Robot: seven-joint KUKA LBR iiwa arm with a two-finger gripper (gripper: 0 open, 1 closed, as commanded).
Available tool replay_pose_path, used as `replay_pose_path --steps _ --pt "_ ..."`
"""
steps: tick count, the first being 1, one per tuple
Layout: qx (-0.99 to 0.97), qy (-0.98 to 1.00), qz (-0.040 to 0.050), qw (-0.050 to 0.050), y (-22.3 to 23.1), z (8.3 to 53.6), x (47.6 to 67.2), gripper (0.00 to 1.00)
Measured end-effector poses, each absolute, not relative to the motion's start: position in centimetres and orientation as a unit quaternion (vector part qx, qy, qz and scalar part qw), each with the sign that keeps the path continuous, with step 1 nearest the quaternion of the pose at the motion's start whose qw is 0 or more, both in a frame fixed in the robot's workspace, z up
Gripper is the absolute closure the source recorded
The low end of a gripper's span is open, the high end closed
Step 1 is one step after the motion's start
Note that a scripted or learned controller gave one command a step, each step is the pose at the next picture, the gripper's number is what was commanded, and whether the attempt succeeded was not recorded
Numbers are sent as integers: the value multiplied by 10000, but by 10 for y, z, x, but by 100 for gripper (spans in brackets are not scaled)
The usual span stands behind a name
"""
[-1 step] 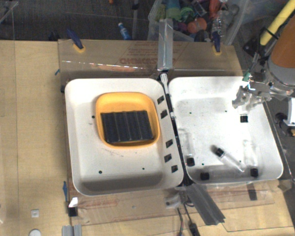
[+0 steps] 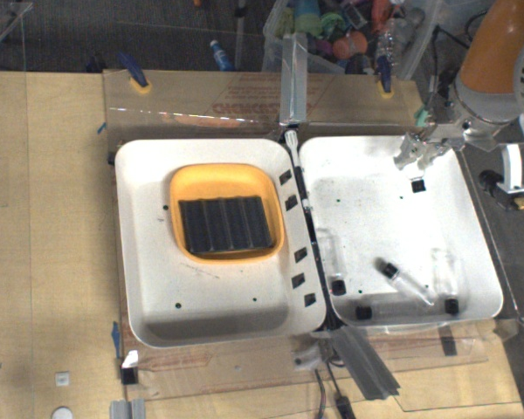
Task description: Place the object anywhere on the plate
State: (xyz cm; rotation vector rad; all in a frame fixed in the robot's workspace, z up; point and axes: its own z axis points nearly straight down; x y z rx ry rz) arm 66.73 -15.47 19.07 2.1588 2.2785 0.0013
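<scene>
An orange-yellow plate (image 2: pixel 227 180) lies in the left bin (image 2: pixel 148 234), and a dark ridged slab (image 2: pixel 225 223) covers most of its middle. In the right bin (image 2: pixel 367 173) a clear tube with a black end (image 2: pixel 403 279) lies on the floor near the front. My gripper (image 2: pixel 417 153) hangs over the far right part of the right bin, well behind the tube. It is open, and nothing shows between its fingers (image 2: pixel 406 154).
A raised divider with black tabs (image 2: pixel 299 234) separates the two bins. A small black square (image 2: pixel 417 184) lies just below the gripper. Another clear piece (image 2: pixel 443 273) sits near the front right corner. A crate of colourful toys (image 2: pixel 349 11) stands behind the bench.
</scene>
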Motion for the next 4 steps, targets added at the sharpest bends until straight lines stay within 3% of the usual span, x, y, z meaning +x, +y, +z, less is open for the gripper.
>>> replay_pose_path --steps 1,2,4 --pt "5942 8043 2 -4 -137 183 667 100" --pt "5232 8522 12 26 -116 218 668 100" --pt "4462 8949 8 33 -117 268 668 100"
